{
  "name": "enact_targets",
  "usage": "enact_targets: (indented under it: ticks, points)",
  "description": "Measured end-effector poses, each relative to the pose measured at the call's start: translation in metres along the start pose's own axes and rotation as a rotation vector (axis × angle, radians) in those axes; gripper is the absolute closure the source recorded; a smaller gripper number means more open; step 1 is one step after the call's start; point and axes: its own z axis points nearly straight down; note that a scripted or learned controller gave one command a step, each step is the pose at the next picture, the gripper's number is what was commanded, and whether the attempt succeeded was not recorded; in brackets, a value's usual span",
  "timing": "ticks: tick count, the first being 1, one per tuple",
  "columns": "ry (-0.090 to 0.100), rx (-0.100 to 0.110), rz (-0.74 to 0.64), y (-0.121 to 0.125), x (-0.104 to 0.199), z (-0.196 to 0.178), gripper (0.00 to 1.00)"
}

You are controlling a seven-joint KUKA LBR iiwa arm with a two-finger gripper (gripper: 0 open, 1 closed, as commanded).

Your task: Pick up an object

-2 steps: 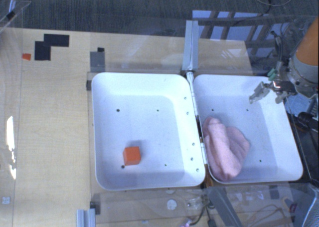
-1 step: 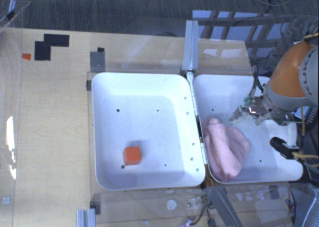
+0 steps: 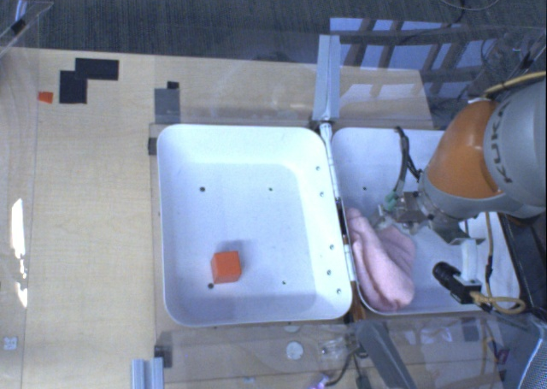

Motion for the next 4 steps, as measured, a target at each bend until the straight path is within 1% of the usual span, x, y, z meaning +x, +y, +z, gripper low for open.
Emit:
enact_targets:
  ticks: [1, 2, 3, 4]
  points:
    - [0.0, 0.002, -0.073, 0.042, 0.001, 0.001, 0.0]
    - [-0.003, -0.009, -0.074, 0.046, 0.001, -0.013, 1.0]
    - [-0.003, -0.009, -0.073, 0.046, 0.001, -0.013, 0.0]
    - [0.0, 0.008, -0.266, 0.075, -0.053, -0.021, 0.0]
